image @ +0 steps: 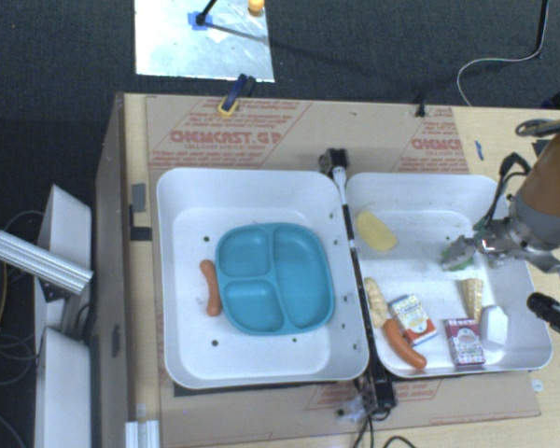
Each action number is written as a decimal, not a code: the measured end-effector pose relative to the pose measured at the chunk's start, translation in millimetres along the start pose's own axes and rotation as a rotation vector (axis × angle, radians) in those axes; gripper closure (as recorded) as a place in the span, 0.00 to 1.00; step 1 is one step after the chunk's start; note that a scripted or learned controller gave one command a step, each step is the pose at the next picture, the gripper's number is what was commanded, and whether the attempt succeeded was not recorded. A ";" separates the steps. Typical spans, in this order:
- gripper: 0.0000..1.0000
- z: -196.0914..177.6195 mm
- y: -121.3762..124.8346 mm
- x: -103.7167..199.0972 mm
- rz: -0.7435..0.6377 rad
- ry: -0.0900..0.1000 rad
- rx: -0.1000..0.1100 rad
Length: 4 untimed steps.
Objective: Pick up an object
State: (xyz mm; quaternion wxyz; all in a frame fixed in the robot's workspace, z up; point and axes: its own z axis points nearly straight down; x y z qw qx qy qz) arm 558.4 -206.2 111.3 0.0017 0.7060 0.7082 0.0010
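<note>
The bench (261, 129) carries two white bins: the left bin (182, 250) holds a blue divided plate (273, 278) with a sausage (210, 287) just beside it, and the right bin (420, 203) holds the small pickable things. The gripper (467, 250) sits low at the right bin's far side; whether it is wide or narrow cannot be told, as the wrist blurs it. Below it lie a cone (472, 295), a carton (412, 317), a dark red box (464, 342) and a carrot (403, 343); a yellow piece (376, 231) lies apart. These look light, probably plastic toys, stiff and somewhat slippery; the cone seems best pinched across its middle. Something greenish at the gripper is too small to identify.
</note>
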 end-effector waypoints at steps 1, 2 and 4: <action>0.00 26.9 -34.6 -0.2 0.002 0.001 0.003; 1.00 16.2 -33.5 -0.3 0.000 0.000 0.000; 1.00 27.2 40.4 96.7 -0.001 0.002 0.002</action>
